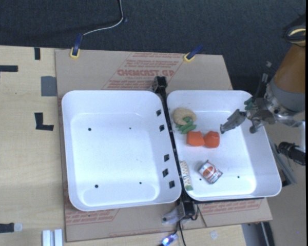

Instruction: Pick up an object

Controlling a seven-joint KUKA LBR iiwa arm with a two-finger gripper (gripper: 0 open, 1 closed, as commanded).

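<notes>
Landmark: right bin (pixel 256 152). Orange block pair (pixel 203 139) lies at bin centre, untouched. Gripper (pixel 232 123) hovers above bin's upper right area, near blocks, fingers pointing left; finger spread cannot be told, nothing seen held. Beige-green item (pixel 184 118) at upper left; red-white can (pixel 210 172) lower centre. Cardboard lettering above bin unreadable.

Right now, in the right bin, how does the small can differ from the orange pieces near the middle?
The can is silver and red, while the orange pieces are plain orange. The can lies on its side toward the bin's near edge; the orange pieces sit closer to the middle, beside the beige and green item. The gripper is nearer the orange pieces than the can. Both rest in the right bin, untouched.
</notes>
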